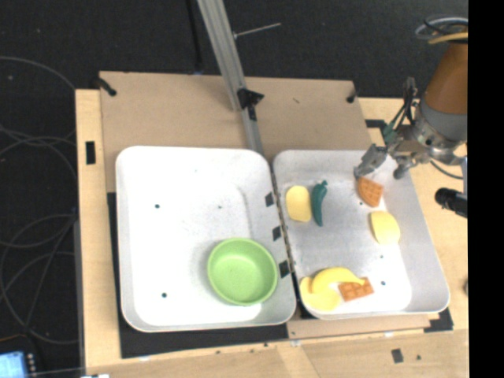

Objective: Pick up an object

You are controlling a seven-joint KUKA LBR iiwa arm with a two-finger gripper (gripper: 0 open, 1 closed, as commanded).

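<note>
My gripper (385,166) hangs over the far right corner of the right bin (409,286), its two fingers (368,165) spread open. An orange waffle-like piece (370,191) lies on the bin floor just in front of the left fingertip, not between the fingers. Further objects in this bin: a pale yellow block (298,203) beside a dark green pepper-like piece (319,202), a yellow rounded piece (384,227), and a yellow curved item (327,284) with a second orange piece (355,290) resting against it.
A green bowl (242,270) sits near the front right of the left bin (157,179). A grey metal post (224,50) slants up from behind the bins. A brown board (307,93) lies behind them.
</note>
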